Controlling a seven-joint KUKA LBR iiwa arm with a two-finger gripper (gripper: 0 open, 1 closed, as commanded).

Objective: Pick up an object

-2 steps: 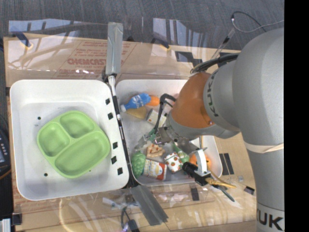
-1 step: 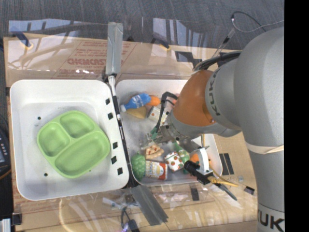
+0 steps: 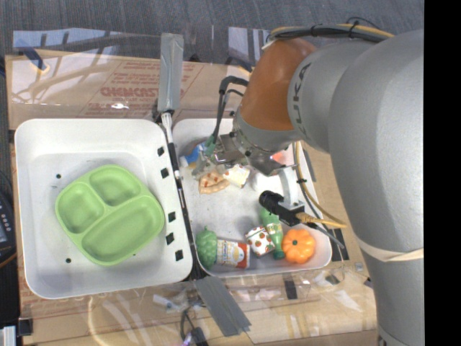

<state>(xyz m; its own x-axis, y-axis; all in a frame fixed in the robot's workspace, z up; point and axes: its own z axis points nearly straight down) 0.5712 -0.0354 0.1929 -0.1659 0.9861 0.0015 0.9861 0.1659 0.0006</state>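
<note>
— Looking down from the overhead camera, I have the gripper [image 3: 229, 156] low over the back of the right-hand white bin [image 3: 227, 211]. It is just above a tan, lattice-shaped pastry toy [image 3: 212, 184], which has a small white piece [image 3: 236, 175] touching it.

— Is the claw apart or together?

— I cannot tell; the grey and orange wrist [image 3: 274, 99] hides it from me.

— What worries you?

— Crowding. The pastry seems to lie flat, so a close could skid over it or pinch the white piece along with it. It also sits near that bin's left wall, which the claw might catch on the way down. The orange plastic pumpkin [image 3: 299, 245] and the green-capped bottle [image 3: 220, 251] lie along the front wall, well apart from it. The green divided plate [image 3: 109, 213] sits in the left white bin [image 3: 29, 143], out of the way.
</note>
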